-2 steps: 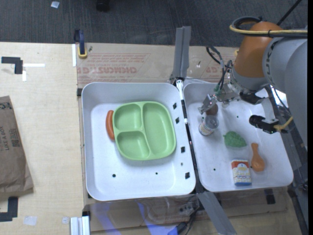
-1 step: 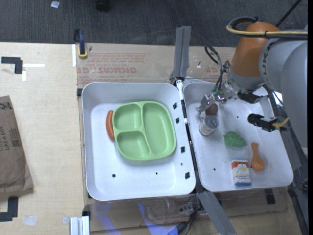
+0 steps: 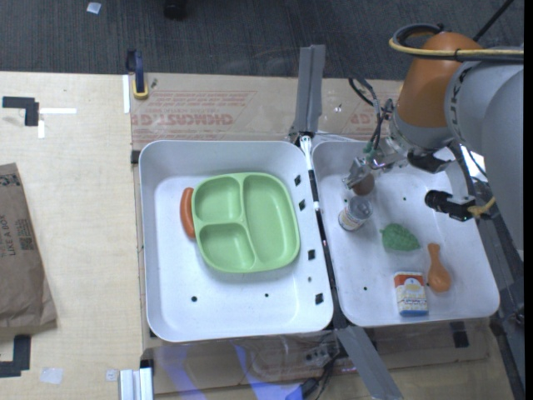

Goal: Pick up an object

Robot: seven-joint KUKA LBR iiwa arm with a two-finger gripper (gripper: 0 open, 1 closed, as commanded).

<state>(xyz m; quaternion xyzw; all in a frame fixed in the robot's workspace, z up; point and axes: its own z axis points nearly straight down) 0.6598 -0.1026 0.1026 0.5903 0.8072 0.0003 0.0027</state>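
Observation:
My gripper [image 3: 361, 182] hangs low over the right bin [image 3: 466, 298], near its upper left part. Right below it stands a small clear cup-like object [image 3: 353, 215], touching or nearly touching the fingers. I cannot tell whether it is held. A green leafy toy [image 3: 400, 238] lies in the middle of the right bin. An orange pear-shaped toy [image 3: 437, 267] lies to its right. A small white and orange box [image 3: 410, 293] rests near the bin's front edge.
The left bin [image 3: 166, 298] holds a green divided plate [image 3: 248, 221] and an orange sausage-shaped toy [image 3: 187, 212] at the plate's left. A grey divider post [image 3: 309, 90] rises between the bins at the back. The arm's orange band [image 3: 433, 77] fills the upper right.

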